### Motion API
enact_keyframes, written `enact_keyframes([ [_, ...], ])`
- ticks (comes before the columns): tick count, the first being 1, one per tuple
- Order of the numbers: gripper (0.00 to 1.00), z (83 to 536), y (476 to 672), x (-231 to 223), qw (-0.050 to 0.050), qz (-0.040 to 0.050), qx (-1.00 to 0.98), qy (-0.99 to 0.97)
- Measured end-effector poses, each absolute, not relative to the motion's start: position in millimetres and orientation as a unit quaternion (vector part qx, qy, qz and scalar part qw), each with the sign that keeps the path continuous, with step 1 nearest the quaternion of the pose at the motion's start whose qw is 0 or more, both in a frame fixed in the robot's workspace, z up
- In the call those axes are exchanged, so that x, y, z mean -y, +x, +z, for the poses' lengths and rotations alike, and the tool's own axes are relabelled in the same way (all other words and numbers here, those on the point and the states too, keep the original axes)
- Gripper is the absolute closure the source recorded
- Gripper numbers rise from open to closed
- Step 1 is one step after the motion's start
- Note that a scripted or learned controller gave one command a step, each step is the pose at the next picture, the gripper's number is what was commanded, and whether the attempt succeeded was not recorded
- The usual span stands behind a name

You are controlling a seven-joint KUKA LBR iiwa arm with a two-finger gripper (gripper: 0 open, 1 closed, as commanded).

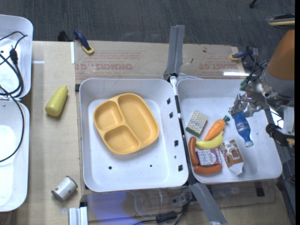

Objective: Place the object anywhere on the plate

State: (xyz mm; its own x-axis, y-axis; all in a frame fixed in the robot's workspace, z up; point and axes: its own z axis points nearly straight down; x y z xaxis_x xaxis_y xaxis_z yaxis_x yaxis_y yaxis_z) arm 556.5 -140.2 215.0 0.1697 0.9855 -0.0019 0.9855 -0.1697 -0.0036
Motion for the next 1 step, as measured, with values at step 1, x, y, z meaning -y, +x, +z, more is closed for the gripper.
enact_keyframes([
  [1,1.00,123.3,600.3,122.3,0.002,0.0028,0.546,-0.838],
])
